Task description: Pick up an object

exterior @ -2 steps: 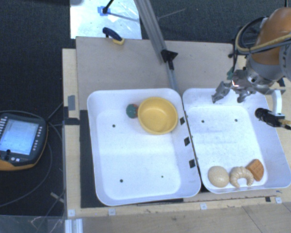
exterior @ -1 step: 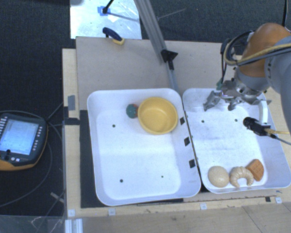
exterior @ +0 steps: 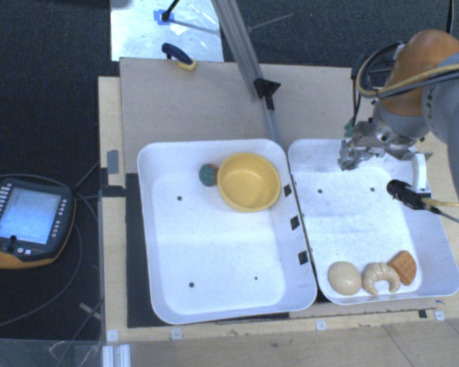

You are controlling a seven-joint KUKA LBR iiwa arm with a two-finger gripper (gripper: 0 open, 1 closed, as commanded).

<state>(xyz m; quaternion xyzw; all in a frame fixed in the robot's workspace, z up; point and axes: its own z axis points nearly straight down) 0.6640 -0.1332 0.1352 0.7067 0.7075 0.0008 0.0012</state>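
- The claw (exterior: 350,161) hangs over the far end of the right bin (exterior: 367,205), close to that bin's back rim; nothing shows between its tips, and how wide it stands I cannot tell.
- Three pieces of toy food lie in a row at the near end of the same bin, well apart from the claw and toward the camera from it: a pale round bun (exterior: 344,277), a croissant (exterior: 382,277) touching it, and a brown waffle piece (exterior: 403,266) just beside the croissant.
- A yellow bowl (exterior: 249,180) sits upright in the left bin (exterior: 214,258), away from the claw across the divide between the bins, at about the claw's own depth.
- A small dark green ball (exterior: 207,174) touches the bowl's side farthest from the claw.
- Both bins rest on the counter (exterior: 183,105).
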